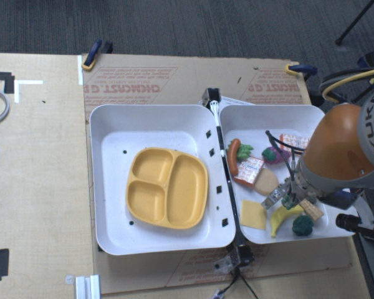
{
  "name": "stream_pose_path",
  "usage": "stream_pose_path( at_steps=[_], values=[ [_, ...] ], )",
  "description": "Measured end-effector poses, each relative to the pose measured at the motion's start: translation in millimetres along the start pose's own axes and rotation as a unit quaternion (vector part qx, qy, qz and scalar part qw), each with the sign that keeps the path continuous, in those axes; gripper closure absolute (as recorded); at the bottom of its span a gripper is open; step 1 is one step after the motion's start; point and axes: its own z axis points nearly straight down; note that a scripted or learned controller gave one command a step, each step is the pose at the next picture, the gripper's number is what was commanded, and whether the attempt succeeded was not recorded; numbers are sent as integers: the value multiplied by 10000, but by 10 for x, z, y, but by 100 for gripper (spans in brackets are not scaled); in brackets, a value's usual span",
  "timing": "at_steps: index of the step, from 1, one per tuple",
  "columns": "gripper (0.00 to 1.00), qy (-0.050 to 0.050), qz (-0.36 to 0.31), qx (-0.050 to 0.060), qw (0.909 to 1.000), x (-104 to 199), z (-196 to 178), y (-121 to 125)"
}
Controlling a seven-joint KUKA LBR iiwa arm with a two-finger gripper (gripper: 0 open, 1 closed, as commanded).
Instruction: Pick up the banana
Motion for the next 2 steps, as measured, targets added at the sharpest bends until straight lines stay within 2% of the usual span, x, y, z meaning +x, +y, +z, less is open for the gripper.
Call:
stream_pose_path(
  at_steps=[1, 2],
  values=[
    [100, 11, -2931, 6, 9561, -168, 96, -138],
    [100, -10, -2914, -6, 9566, -181, -9, -125]
  ],
)
